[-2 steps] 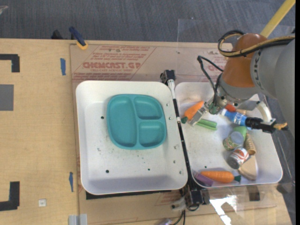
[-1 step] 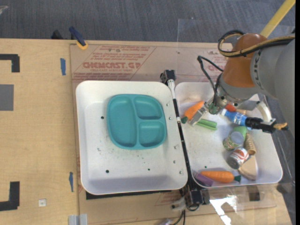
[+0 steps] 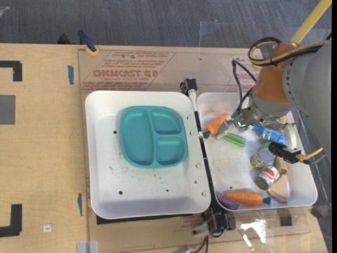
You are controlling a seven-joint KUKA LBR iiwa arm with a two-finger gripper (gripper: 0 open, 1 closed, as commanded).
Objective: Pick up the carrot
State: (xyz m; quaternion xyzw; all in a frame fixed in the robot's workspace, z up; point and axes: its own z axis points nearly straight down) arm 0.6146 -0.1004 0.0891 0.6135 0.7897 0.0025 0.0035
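A long orange carrot (image 3: pixel 245 197) with a green tip lies along the front wall of the right bin (image 3: pixel 308 186), beside a purple piece (image 3: pixel 228 200). A shorter orange, tapered piece (image 3: pixel 216 124) lies at the bin's back left. My gripper (image 3: pixel 233 121) is down in the back of this bin, right beside that short orange piece and far from the long carrot. The grey arm with its orange band (image 3: pixel 274 80) hangs over the bin's back right. The view does not settle whether anything is held.
A green stick (image 3: pixel 233 139), a blue bottle (image 3: pixel 269 135), two small cans (image 3: pixel 267 176) and a beige item (image 3: pixel 279 190) crowd the right bin. In the left bin (image 3: pixel 105 183) sits a teal divided plate (image 3: pixel 154 136). Cables loop around the wrist.
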